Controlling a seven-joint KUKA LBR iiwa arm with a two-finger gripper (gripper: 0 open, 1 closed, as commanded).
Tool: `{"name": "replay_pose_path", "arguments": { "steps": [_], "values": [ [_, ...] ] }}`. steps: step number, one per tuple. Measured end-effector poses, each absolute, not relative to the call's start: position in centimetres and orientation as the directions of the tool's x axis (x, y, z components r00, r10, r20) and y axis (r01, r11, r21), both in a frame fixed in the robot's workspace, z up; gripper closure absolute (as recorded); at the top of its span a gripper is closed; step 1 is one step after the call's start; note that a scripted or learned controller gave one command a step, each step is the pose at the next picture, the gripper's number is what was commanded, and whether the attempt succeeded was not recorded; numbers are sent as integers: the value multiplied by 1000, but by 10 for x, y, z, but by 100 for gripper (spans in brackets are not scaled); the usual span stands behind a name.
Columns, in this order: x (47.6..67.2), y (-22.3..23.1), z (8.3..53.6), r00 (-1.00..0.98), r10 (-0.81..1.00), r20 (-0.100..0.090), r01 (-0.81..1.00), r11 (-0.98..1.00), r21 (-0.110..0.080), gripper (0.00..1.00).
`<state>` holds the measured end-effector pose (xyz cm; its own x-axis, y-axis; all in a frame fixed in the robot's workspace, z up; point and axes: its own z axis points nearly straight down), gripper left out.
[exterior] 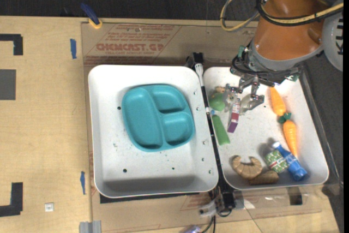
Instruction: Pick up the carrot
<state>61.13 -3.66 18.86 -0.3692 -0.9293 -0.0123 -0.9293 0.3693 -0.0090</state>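
Cardboard-topped bench (43, 133), two white bins: gripper (244, 96) low in the right bin (316, 133), fingers parted and holding nothing, well left of the carrot (290, 136) near the right wall.

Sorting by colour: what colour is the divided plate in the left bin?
Teal plate, seen in the camera view.

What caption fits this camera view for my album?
Gripper hovers in the right bin, left of two carrots; teal tray sits in the left bin.
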Motion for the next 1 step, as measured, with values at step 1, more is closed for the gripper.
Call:
{"name": "replay_pose_path", "arguments": {
  "steps": [1],
  "values": [
    [615,-157,296,-267,-964,-2,-964,267,-16,100]
  ]
}}
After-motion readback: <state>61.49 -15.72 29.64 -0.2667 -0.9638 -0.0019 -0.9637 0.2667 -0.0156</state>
